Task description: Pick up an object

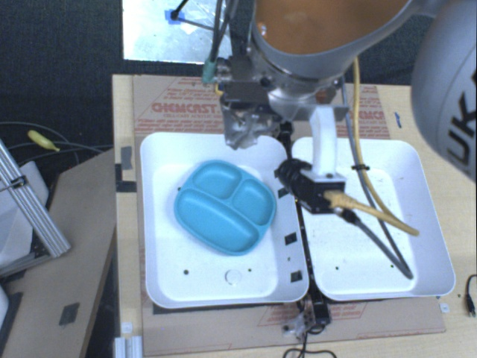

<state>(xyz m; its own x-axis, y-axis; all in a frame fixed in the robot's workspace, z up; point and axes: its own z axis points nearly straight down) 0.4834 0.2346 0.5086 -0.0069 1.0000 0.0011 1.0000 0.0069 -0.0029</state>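
One target: a sky-blue plastic divided plate with three compartments, lying flat in the shallow white left bin, below my pincer and toward its left in the camera view.
Step in hand: the approach, as I judge it; I am poised above the far rim of the left bin and nothing has been lifted yet.
My pincer: the metal pincer hangs under my grey wrist, above the bin's far wall and just beyond the plate's far edge.
Opening: I cannot tell whether it stands apart or together; the housing and glare hide the tips.
Hold: I see nothing between its tips, and it does not appear to touch the plate.
Beside me: the shallow white right bin lies to my pincer's right, with a black fitting and yellow and grey cables draped across it.
Under it all: a pale worktop carries both bins.
Next move: I would need to shift toward the plate and descend onto its raised rim or a divider ridge, since a low, wide plate gives little else to pinch.
Risk: the smooth rim may slip free.
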